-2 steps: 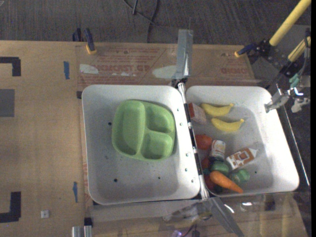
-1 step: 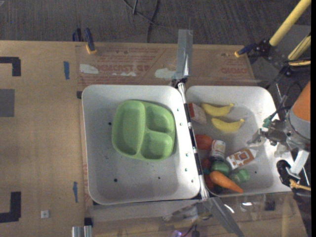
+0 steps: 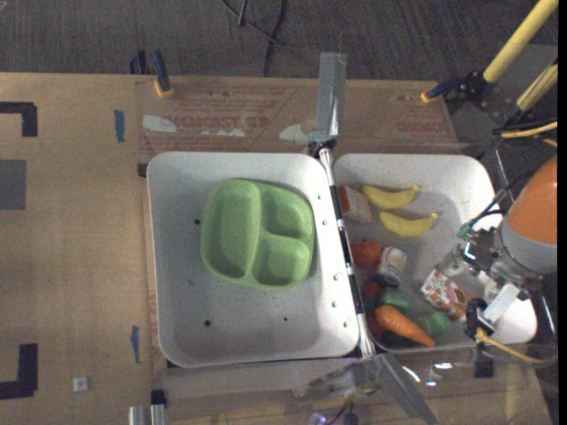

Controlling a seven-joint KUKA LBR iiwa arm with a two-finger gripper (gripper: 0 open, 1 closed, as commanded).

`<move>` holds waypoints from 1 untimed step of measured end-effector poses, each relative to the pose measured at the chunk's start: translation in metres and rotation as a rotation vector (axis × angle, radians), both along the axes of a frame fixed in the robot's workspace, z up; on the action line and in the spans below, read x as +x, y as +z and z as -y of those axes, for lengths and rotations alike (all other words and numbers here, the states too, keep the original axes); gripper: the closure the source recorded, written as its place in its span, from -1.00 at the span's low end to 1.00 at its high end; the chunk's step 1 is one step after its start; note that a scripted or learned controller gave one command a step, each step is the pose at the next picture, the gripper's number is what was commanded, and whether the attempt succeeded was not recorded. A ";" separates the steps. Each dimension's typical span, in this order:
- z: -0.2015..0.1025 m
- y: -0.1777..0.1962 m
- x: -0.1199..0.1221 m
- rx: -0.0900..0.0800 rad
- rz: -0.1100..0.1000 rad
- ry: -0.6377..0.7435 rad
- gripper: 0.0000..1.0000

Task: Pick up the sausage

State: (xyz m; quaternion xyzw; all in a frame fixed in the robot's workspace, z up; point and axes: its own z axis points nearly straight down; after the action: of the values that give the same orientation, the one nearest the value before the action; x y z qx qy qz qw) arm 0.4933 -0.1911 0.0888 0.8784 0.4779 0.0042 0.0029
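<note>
We see the gripper (image 3: 476, 271) over the right side of the right bin (image 3: 461, 181), above the bin floor and near a colourful packet (image 3: 446, 292). We cannot tell if it is spread or pressed together, and nothing visible is pinched in it. The sausage (image 3: 372, 289) seems to be the dark red piece near the left wall of this bin, between a red-orange item (image 3: 365, 253) and the carrot (image 3: 404, 324), well apart from the gripper. Two bananas (image 3: 391, 195) lie at the far end. The left bin (image 3: 177, 308) holds a green divided plate (image 3: 258, 233).
</note>
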 end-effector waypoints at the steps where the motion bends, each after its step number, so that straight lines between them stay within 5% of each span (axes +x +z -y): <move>1: 0.004 -0.001 0.001 0.002 0.000 -0.658 -1.00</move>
State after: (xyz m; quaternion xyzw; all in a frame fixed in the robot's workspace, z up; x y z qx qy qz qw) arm 0.4938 -0.1952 0.0882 0.9857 0.1685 0.0035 0.0034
